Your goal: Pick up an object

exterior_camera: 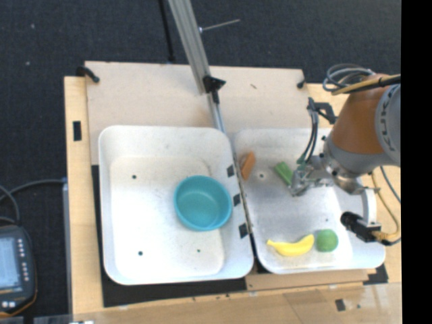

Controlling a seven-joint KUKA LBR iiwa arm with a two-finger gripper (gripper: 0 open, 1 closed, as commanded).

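At the far left of your view, a handheld screen unit (12, 262) lies on dark carpet (40, 46) beside the surface (155, 93), a pale wooden board carrying both bins. Moving right, the left bin (121, 147) holds a blue bowl (202, 202) near its right wall. A slanted metal rail (192, 36) runs down from the top toward the seam between the bins. Past that seam, the right bin (270, 140) holds an orange piece (247, 165) close to its left wall, then a green block (283, 173), and lower down a yellow banana (291, 246) touching a green ball (326, 240). The pincer (298, 184) sits low in this bin, just beside the green block; you cannot tell from here how far it is open or whether anything is between its tips. Judging by that, nothing is picked up yet: every object rests on a bin floor. The green block looks the likeliest target, so closing on it and lifting remain.
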